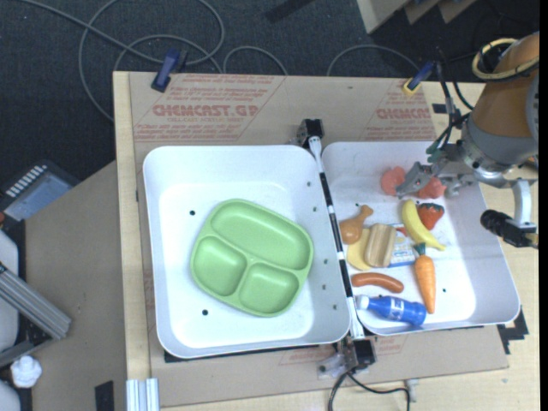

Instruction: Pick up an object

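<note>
The blue bottle [391, 308], carrot [425, 282] and banana [419, 224] crowd below the pincer [425, 181], whose spread I cannot tell.

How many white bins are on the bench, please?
2. The left bin holds a green divided plate; the right bin holds toy foods, with the claw above its far part.

Plate [250, 258] in left bin [163, 178]

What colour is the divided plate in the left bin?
Light green plate, seen clearly in the camera view.
</note>
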You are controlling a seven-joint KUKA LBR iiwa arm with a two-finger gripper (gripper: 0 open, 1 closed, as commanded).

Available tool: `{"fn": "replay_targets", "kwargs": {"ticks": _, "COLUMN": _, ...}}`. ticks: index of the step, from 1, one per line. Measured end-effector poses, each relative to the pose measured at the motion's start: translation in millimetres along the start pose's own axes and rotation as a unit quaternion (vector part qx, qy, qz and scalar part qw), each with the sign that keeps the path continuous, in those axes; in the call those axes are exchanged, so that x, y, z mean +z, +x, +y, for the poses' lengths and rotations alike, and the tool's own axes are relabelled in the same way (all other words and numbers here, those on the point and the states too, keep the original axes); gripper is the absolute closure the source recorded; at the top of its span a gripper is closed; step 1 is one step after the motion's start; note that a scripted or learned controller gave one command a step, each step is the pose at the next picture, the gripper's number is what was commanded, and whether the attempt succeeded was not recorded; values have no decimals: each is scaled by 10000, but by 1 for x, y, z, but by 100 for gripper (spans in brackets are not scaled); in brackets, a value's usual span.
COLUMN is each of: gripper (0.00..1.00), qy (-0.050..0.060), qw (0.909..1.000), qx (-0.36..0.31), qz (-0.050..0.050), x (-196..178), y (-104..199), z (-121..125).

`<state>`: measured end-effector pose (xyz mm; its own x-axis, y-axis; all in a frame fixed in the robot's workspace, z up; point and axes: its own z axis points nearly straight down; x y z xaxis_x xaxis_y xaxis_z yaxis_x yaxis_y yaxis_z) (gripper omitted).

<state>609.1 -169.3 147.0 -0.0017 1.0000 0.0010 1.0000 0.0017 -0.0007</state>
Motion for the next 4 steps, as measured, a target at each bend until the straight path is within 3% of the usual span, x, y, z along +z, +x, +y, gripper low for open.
{"fn": "replay_targets", "kwargs": {"ticks": 1, "gripper": 0, "qy": 3, "qw": 10000, "qx": 1, "qz": 1, "x": 64, "y": 34, "z": 33}}
{"fn": "replay_targets", "kwargs": {"ticks": 2, "gripper": 0, "qy": -15, "qw": 10000, "qx": -1, "qz": -9, "x": 62, "y": 44, "z": 58}}
{"fn": "replay_targets", "kwargs": {"ticks": 3, "gripper": 100, "qy": -29, "qw": 10000, "qx": -1, "qz": -17, "x": 51, "y": 44, "z": 59}}
{"fn": "replay_targets", "kwargs": {"ticks": 4, "gripper": 100, "qy": -16, "qw": 10000, "qx": 1, "qz": -3, "x": -39, "y": 102, "z": 36}}
